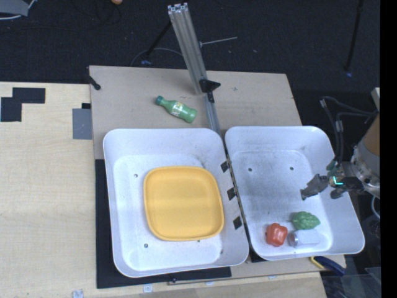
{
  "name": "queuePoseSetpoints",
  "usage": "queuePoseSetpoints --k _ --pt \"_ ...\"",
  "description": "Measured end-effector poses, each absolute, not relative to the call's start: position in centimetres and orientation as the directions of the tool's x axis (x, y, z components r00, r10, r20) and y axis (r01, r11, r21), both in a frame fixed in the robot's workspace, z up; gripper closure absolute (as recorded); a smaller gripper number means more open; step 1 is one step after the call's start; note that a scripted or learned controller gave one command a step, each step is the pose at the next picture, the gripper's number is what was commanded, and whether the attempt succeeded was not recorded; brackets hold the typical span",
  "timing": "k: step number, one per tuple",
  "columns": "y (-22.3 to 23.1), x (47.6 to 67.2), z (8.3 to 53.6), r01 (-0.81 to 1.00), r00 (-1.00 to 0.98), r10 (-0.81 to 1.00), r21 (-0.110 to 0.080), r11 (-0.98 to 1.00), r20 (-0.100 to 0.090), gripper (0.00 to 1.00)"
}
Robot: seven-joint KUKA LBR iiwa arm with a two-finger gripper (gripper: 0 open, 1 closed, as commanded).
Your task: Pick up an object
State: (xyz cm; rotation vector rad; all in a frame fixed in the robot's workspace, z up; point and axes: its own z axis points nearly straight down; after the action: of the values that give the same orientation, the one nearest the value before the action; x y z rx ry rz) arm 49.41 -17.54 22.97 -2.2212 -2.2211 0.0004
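Worktop (pixel 260 98): tan board bearing two white bins side by side.

Bottle (pixel 176 108): small, green, with a pale label, lying on its side on the worktop behind the left bin.

Left bin (pixel 121 160): holding one yellow plate (pixel 183 202), square with rounded corners, lying flat near the middle.

Post (pixel 191 42): grey metal rail, slanting up from the worktop behind the gap between the bins.

Right bin (pixel 273 141): its scuffed floor is carrying three things, all gathered at the near right corner. Red piece (pixel 276 234): rounded, glossy, pepper-like, sitting leftmost. Grey piece (pixel 305 238): pale, blocky, lying just beside the red one. Green piece (pixel 305 220): lumpy, leafy-looking, resting just behind the grey one.

Tool (pixel 313 187): dark, reaching in from the right and hovering over the right bin near its right wall, above the green piece; whether it is released or clenched, I cannot tell.
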Motion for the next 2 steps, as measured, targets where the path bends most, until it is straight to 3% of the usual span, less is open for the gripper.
queuePoseSetpoints --k 1,2 --pt "-17.5 49.4 23.0 1.0 0.0 1.0 -0.001 0.0 0.0 0.0" --pt "-17.4 49.2 16.7 1.0 -0.001 1.0 -0.006 0.001 0.001 0.0"
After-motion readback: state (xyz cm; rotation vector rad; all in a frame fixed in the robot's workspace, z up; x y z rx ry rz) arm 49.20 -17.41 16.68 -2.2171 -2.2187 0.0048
